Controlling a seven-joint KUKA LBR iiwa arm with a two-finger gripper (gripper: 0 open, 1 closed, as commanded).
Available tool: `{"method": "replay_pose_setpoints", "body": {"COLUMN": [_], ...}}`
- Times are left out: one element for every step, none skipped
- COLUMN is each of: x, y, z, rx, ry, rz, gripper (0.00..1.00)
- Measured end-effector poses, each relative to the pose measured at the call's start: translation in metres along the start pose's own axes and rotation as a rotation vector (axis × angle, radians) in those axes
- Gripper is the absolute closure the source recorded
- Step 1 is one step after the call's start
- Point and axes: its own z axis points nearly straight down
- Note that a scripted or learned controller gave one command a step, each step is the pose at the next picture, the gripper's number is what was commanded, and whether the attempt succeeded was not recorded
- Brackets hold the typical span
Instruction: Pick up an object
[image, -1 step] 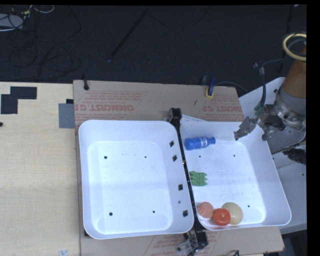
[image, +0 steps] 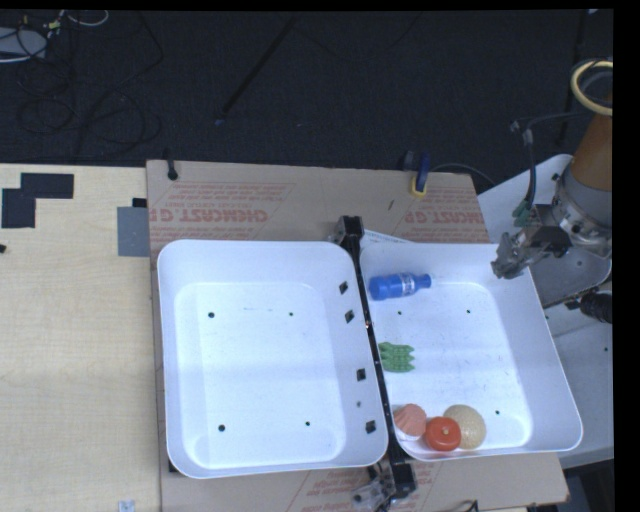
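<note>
a: nearest to us, in the near corner of the right bin (image: 560, 400), we see three small round things huddled together: a pinkish one (image: 408, 419) against the divider side, a red one (image: 442, 433) beside it, and a pale tan one (image: 466, 425) touching the red.

b: agreed, and the red one sits a little in front of the other two, right at the near rim.

a: moving back, we find a small green object (image: 396, 357) on the bin floor, close to the edge where the two bins meet.

b: farther still, a blue bottle (image: 399, 286) lies on its side near the far edge of that same bin, its pale cap pointing toward the arm's side.

a: the left bin (image: 175, 350) sits just beside it, the black clips (image: 361, 330) running along their shared edge.

b: and the gripper (image: 512, 255)?

a: we see it over the far right corner of the right bin, above the rim, well apart from the bottle and from everything else. nothing lies between its fingers that we can make out.

b: are they apart or together?

a: we cannot tell; it is dark and small there.

b: beyond the bins, printed cardboard (image: 300, 205) covers the bench to its far edge.
</note>
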Motion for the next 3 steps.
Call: {"method": "replay_pose_setpoints", "body": {"x": [0.063, 0.115, 0.208], "y": [-0.031, -0.051, -0.057], "z": [0.062, 0.038, 0.003], "rx": [0.010, 0.003, -0.001], "ry": [0.005, 0.003, 0.003], "rz": [-0.003, -0.003, -0.008], "gripper": [1.00, 1.00, 1.00]}}
